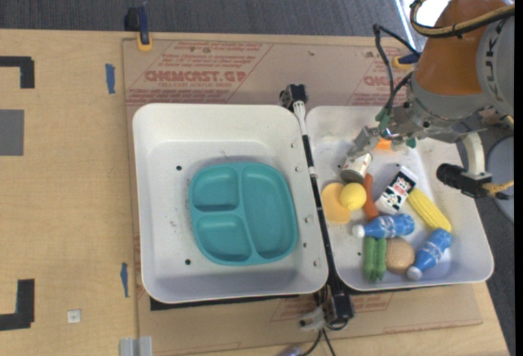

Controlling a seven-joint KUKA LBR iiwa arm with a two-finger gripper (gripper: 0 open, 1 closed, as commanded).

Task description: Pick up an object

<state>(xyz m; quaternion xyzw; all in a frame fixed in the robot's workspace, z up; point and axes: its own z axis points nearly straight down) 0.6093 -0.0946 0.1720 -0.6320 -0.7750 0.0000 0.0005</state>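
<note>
Above the far part of the right bin [478, 252], you will find the gripper [362, 152], with its fingers [356, 157] pointing down and toward the bin's far left corner. The fingers stand slightly apart, and nothing lies between them. Treat the grasp as not yet made.

Just below the fingertips, nearer to you in the right bin, lies the closest cluster: a yellow lemon [352, 197] resting on a yellow disc [333, 206], with an orange carrot [370, 195] touching the lemon's right side. You cannot tell from this view whether the fingers touch the lemon's top or hover just above it.

Further toward the near edge of the right bin lie the remaining candidates: a black-and-white carton [396, 190], a corn cob [429, 209], two blue bottles [389, 227] [430, 251], a green vegetable [373, 256] and a tan round item [400, 255]. All rest on the bin floor, packed close together.

Left of the right bin, the left bin [155, 183] holds a teal divided tray [243, 212], with nothing in its compartments.

Judged status: the approach is done; closing, lifting and confirming a hold all remain. The lemon or the carrot is the likely target, being nearest the fingertips.
</note>
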